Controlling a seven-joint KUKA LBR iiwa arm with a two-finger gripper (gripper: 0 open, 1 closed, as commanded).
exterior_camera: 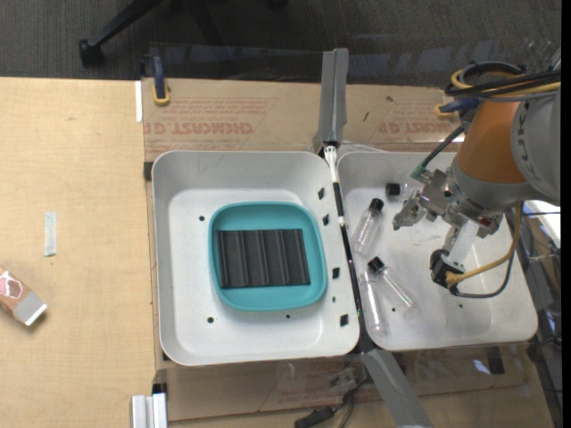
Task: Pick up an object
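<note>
Camera view, looking down: can see the claw (412, 210) hanging over the back part of the right bin (500, 328), low and tipped toward that bin's left wall. Cannot tell if open or closed; too small and dark to read. Nothing seen held in it.

Comes in on the grey arm (500, 145) from the right bin's far right side. Seems to lean that way so as to reach the small things lying on the right bin's left half.

Lying flat there: a clear tube (368, 223) with a black top, just beside the right bin's left wall and near the claw. Looks like the closest thing to grab. Lower down in the right bin, a second tube (390, 285), lying slanted, and a third tube (371, 308) hard against the left wall. Probably rolled there, being round. Also a little black cap (393, 188) at the back of the right bin, near the claw.

Touching the right bin's left side: the left bin (178, 239), with a blue-green tray (219, 239) in its middle. Too wide for this claw, most likely.

Far to the left of the right bin, out on the surface (80, 168): a small wrapped thing (20, 298). Out of reach, by the look of it.

Not yet picked up anything. Best guess for now: lining up over the nearest tube. Could slip, being smooth and round.
</note>
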